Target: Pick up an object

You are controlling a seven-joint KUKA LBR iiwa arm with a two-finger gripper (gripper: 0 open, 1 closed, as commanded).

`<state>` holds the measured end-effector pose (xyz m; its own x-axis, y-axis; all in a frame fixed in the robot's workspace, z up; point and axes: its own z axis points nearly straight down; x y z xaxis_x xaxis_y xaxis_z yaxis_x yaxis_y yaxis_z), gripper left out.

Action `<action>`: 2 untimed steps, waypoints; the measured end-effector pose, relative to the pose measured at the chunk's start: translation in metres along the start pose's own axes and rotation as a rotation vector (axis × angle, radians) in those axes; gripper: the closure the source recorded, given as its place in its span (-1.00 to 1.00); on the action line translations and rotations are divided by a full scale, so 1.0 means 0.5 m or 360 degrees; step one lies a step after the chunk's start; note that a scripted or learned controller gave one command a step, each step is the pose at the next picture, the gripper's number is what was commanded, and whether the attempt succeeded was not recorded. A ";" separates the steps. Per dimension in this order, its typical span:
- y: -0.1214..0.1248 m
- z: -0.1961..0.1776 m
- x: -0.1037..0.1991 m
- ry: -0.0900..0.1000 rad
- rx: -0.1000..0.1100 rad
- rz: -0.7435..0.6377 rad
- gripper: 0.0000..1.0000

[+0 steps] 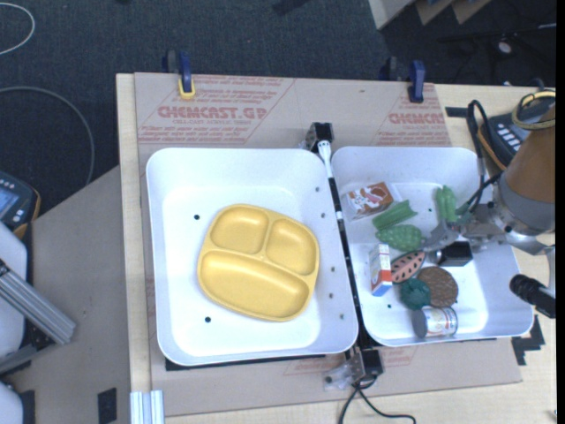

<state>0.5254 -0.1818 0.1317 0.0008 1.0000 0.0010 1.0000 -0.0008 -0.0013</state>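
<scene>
The right bin [468, 170] holds several small objects. A printed packet [369, 198] lies at the back left, with a green pod [393, 213] and a leafy green piece [399, 236] beside it. Another green piece [446, 204] lies further right. A small white carton [382, 268], a red striped piece [408, 264], a brown disc [438, 285], a teal lump [413, 294] and a silver can [437, 321] crowd the front. My gripper [448, 246] hangs low in this bin, just right of the red striped piece and above the brown disc. The arm [530, 188] reaches in from the right.
The left bin [168, 237] holds a yellow divided plate [258, 261]. Both bins rest on a cardboard-covered bench [238, 104] held by blue clamps [184, 71]. Cables and a black device [503, 135] sit beyond the right bin's far corner.
</scene>
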 end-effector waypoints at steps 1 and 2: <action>0.000 0.000 0.000 0.0000 0.0000 0.0000 -1.00; 0.001 -0.021 0.000 -0.0002 -0.0005 0.0000 1.00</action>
<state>0.5261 -0.1820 0.1424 0.0011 1.0000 -0.0002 1.0000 -0.0011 0.0016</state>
